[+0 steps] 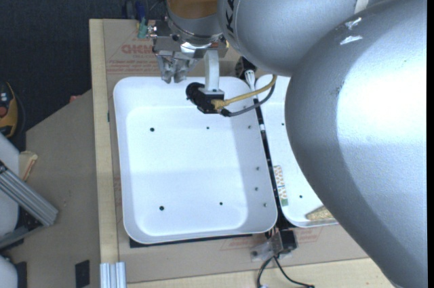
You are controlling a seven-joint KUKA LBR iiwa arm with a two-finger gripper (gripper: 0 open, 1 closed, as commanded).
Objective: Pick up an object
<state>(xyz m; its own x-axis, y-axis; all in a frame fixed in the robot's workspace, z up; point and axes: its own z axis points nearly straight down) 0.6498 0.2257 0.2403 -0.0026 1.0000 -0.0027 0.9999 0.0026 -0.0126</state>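
My gripper (173,70) hangs over the far rim of the left white bin (135,212), near its back left corner, pointing down. Nothing shows between it and the bin floor. In the right bin (295,209) a small tan, speckled object (319,215) peeks out from under the arm near the front edge. The grey arm with its orange band covers most of the right bin.
Both bins sit on a tan board (102,144) with red print at the back. A black divider strip (268,158) runs between the bins. An aluminium rail (27,195) lies off the board at the left. Cables hang at the front edge (278,253).
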